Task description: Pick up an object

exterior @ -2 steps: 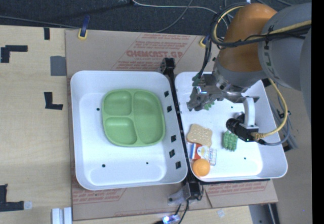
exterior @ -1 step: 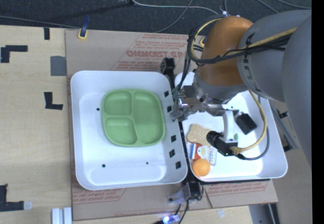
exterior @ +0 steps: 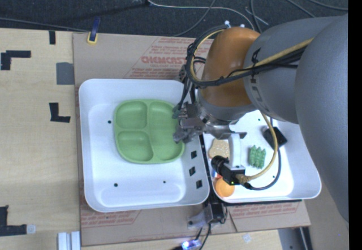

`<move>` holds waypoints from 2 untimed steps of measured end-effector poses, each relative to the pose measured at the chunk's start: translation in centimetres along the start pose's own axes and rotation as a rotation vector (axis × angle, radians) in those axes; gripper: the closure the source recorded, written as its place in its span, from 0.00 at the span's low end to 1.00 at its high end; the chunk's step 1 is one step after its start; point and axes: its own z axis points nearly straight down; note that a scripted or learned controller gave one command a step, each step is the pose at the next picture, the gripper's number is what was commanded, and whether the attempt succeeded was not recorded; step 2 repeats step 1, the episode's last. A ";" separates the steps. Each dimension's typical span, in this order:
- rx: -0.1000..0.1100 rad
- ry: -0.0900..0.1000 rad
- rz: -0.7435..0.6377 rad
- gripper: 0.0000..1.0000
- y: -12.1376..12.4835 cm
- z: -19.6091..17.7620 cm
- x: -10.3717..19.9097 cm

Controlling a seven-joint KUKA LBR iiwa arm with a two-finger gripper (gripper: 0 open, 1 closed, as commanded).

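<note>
- Nearest you is the arm (exterior: 305,90), a grey bulk that comes in from the right and covers much of the right bin (exterior: 302,186); its orange band (exterior: 229,68) sits just above the wrist.
- Below the band you see the gripper (exterior: 184,127), a dark cluster over the right edge of the plate (exterior: 148,131), close to the wall between the two bins.
- You cannot tell how far the fingers are open: they are dark, small and seen from above, and nothing is visibly held between them.
- The plate is green, with four compartments, and lies flat in the left bin (exterior: 99,147), towards its upper right part. Its right rim sits under the gripper; whether they touch is unclear.
- In the right bin you find a tan block (exterior: 219,147) just below the wrist, a small green ridged piece (exterior: 257,156) to its right, and an orange ball (exterior: 224,188) near the front wall.
- A black fitting with a yellow cable (exterior: 266,172) hangs over the right bin, just above the ball.
- Both bins rest on a cardboard sheet (exterior: 141,56) on the bench (exterior: 34,147).
</note>
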 end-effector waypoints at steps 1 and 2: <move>-0.001 -0.001 0.003 0.00 0.1 0.0 -0.3; -0.001 -0.001 0.003 0.00 0.1 0.0 -0.3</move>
